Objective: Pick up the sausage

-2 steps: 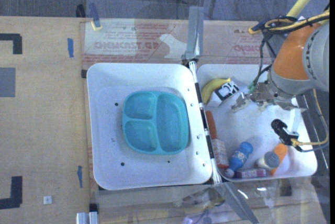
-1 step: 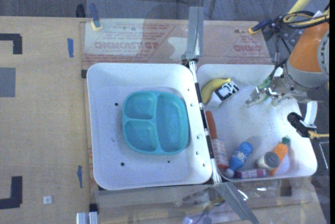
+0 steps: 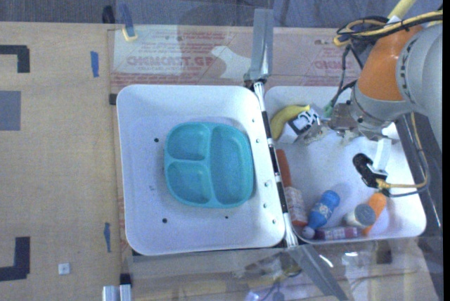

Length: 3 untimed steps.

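Where bins meet, sausage (image 3: 283, 166) lies unlabelled; bench lettering (image 3: 169, 60) unreadable.

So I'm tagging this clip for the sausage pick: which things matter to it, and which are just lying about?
Job:
- thin reddish-brown sausage along the right bin's left wall
- gripper

Lying about:
- yellow banana
- turquoise divided plate
- blue bottle
- orange-tipped bottle
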Tool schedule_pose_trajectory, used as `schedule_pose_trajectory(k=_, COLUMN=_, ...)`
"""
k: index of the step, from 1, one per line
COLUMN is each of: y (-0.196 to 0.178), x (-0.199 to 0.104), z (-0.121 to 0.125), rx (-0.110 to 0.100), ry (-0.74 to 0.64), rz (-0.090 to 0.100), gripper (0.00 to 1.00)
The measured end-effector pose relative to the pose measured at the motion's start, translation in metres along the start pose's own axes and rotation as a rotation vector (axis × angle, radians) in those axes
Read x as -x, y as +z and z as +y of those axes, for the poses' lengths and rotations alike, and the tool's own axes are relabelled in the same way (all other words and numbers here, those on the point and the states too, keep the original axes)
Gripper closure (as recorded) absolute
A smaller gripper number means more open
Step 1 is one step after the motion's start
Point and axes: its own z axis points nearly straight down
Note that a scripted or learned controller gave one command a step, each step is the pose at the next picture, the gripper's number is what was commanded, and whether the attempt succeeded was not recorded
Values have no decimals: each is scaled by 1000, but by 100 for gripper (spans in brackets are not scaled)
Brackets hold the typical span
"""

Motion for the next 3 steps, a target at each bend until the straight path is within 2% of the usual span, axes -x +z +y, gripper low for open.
schedule_pose_trajectory(k=1, y=2, x=50, z=49, rx=-4, ry=123, rz=-1, gripper=0)
schedule_pose_trajectory(k=2, y=1, x=60, z=-15, rx=-1, ry=13, rz=-1, gripper=0)
schedule_pose_trajectory(k=3, y=-12, x=62, z=-14, rx=5, ry=14, rz=-5, gripper=100)
